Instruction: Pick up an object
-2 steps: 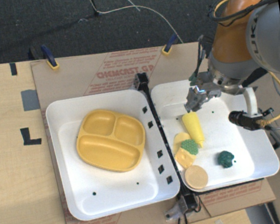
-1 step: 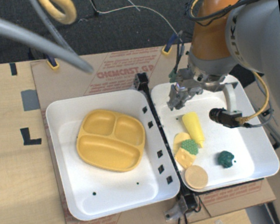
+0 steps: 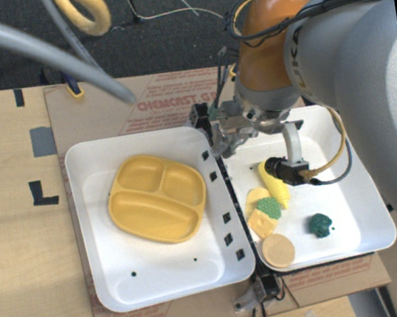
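My gripper (image 3: pixel 223 141) hangs below the orange wrist band, over the far left corner of the right bin (image 3: pixel 353 189), close to the divider between the bins. Nothing shows in its grasp. Small objects lie in the near half of that bin. A yellow elongated piece (image 3: pixel 274 184) sits just right of and below the gripper. Beside it are a green and yellow piece (image 3: pixel 267 206) and a yellow-orange wedge (image 3: pixel 260 223). A round tan disc (image 3: pixel 278 250) rests near the front rim, and a dark green broccoli-like lump (image 3: pixel 319 225) lies to its right.
A yellow divided plate (image 3: pixel 158 196) lies in the left bin (image 3: pixel 106 280). A black cable (image 3: pixel 330 167) loops from the wrist over the right bin. Grey hoses (image 3: pixel 86 60) cross the upper left above the bench. The big grey arm covers the right side.
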Tool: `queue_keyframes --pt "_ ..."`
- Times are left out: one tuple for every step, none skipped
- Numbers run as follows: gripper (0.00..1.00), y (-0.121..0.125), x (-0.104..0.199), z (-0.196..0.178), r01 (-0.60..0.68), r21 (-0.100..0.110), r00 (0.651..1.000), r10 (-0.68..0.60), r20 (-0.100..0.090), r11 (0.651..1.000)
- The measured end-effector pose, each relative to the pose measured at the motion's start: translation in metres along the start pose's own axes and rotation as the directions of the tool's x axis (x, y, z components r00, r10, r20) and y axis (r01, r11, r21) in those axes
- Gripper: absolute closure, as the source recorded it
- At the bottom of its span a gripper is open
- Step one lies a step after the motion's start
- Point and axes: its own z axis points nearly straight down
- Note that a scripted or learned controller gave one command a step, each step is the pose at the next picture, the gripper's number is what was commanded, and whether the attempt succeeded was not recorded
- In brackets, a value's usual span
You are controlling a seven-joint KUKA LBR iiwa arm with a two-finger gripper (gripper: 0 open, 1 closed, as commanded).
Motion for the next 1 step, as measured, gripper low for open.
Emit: queue_keyframes --pt "1.00 0.0123 0.0489 -0.0059 0.001 -0.001 1.000 -0.001 -0.001 1.000"
